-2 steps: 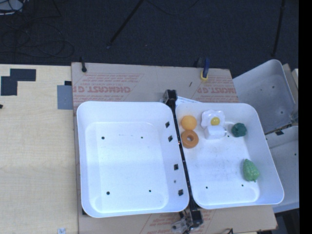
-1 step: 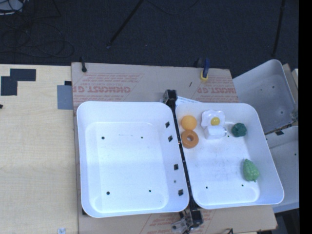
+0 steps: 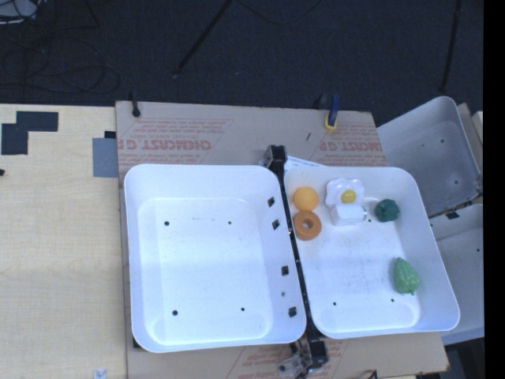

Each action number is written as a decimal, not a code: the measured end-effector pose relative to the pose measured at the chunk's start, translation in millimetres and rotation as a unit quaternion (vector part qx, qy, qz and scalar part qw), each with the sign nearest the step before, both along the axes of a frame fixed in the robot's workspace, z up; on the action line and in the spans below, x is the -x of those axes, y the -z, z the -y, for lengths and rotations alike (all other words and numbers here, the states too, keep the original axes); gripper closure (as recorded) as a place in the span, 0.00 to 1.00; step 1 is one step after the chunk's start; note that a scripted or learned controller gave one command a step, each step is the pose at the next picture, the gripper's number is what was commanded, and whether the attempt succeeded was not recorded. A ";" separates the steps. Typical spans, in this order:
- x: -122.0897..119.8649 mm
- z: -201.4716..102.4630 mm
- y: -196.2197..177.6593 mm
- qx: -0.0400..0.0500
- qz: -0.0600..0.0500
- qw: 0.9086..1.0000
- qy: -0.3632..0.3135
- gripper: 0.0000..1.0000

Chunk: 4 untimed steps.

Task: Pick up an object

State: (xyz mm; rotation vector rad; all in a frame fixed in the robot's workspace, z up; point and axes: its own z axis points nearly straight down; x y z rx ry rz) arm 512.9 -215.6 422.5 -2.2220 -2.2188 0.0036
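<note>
Lowest in the right bin (image 3: 439, 306), a green lump (image 3: 405, 275) lies near the right wall, long axis front to back, on the side from which the arm reaches in, well apart from the orange ring (image 3: 307, 226), while the gripper's state cannot be told.

Bench (image 3: 55, 235) — cardboard sheet (image 3: 237, 136), two white bins (image 3: 205, 338) side by side.

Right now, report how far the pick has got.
Nothing looks done: the orange ball, the ring, the white egg toy, the dark green lump and the light green piece all lie in the right bin. Nothing is in hand. The whole pick is left: approach, grasp, lift.
</note>
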 end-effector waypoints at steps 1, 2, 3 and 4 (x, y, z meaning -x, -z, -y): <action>-0.1 0.9 -9.2 0.000 -0.001 1.000 -0.001 1.00; 8.8 -3.9 140.8 -0.003 -0.007 1.000 -0.001 1.00; 7.1 -1.3 122.2 -0.001 0.000 1.000 0.000 1.00; 7.1 -0.4 112.9 -0.001 -0.001 1.000 0.001 1.00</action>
